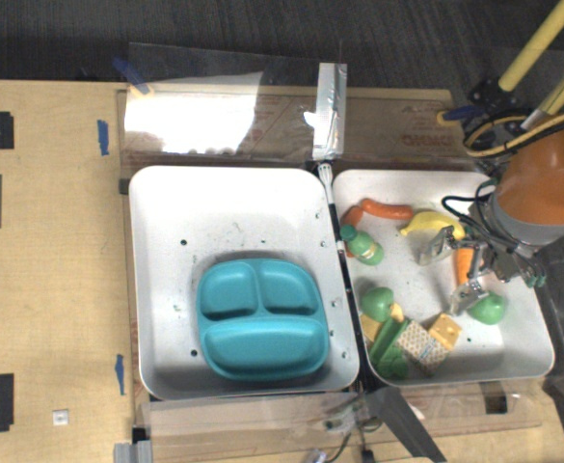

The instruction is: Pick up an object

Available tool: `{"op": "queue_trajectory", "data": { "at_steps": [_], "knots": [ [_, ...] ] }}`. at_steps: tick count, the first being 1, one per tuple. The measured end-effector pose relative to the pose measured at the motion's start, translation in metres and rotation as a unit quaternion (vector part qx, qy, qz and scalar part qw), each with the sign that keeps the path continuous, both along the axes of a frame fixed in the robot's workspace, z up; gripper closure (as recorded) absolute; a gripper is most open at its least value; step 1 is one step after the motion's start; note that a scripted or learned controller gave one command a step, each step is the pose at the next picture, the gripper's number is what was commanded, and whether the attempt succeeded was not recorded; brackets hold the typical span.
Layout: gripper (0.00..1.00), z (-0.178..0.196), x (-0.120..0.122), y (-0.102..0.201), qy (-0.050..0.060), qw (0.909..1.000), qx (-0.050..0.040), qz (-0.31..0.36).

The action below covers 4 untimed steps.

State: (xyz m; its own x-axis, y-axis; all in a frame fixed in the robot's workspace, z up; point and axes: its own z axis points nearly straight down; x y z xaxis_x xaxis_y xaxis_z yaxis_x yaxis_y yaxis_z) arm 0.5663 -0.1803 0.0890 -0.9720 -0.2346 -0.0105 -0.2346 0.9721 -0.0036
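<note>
Fingers spread apart and released, clamped on nothing: one metal tip toward the middle of the right bin, the other nearer that bin's front right corner. Gripper down low over the right half of that bin, below the arm's orange band.

Small orange piece in the gap between the two tips, close to the nearer one; cannot tell whether touching. Green ball just beside the nearer tip, toward the right edge of the bin. Yellow toy near the back edge, just beside the farther tip. Orange-red carrot along the back edge, toward the back left corner. Round green toy by the left edge. Green-and-yellow fruit further forward along the same edge. Long green piece at the front left corner, touching a patterned block; tan cube just beside that block, near the front edge.

Teal divided plate in the left bin, toward its front edge.
</note>
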Motion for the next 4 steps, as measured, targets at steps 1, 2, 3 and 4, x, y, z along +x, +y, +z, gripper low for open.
{"op": "queue_trajectory", "data": {
  "at_steps": [1,2,3,4],
  "knots": [
    [0.00,0.000,-0.025,-0.002,-0.001,0.9985,0.0007,-0.055],
    [0.00,0.000,0.003,-0.014,-0.001,0.9970,0.0010,-0.078],
    [0.00,0.000,-0.023,-0.020,0.000,0.9959,0.0014,-0.091],
    [1.00,0.013,-0.019,-0.020,-0.008,0.9960,-0.0003,-0.089]
  ]
}}
